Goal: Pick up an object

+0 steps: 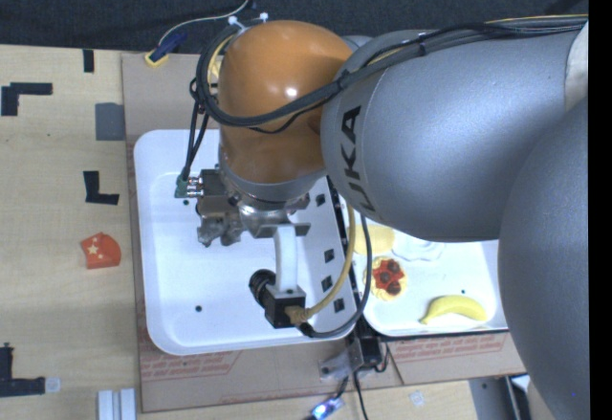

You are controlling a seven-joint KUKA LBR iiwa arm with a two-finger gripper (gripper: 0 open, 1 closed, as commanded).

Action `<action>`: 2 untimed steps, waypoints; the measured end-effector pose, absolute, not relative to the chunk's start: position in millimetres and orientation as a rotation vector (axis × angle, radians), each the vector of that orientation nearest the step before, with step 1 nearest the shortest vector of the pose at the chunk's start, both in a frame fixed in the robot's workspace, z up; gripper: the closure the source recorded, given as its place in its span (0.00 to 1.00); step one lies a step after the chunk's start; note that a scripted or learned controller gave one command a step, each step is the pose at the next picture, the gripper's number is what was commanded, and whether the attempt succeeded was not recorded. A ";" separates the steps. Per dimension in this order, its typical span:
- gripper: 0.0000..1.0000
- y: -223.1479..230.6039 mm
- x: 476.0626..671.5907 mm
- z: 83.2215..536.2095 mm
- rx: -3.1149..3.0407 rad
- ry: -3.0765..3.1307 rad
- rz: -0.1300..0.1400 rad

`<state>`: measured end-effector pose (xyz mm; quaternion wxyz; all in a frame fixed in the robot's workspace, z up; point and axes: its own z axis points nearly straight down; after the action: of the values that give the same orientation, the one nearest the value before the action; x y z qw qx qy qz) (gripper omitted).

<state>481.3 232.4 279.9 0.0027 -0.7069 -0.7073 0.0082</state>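
Note:
My gripper hangs over the left part of the left white bin, below the orange wrist band. The wrist hides what lies under it. In the right bin lie a yellow banana near the front edge, a small red and dark object to its left, and a pale yellow item partly hidden behind the arm. None of these is at the gripper.
A small red-orange object rests on the bench outside the bins, to the left. The grey arm covers most of the right bin and the back of the left one. Cardboard lies under the bins.

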 end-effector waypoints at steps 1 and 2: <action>1.00 233.6 483.9 386.8 -2.219 -2.226 -0.011; 1.00 233.6 498.9 481.9 -2.220 -2.226 -0.012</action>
<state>498.9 233.6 481.9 -0.0013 -0.7061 -0.7081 -0.0038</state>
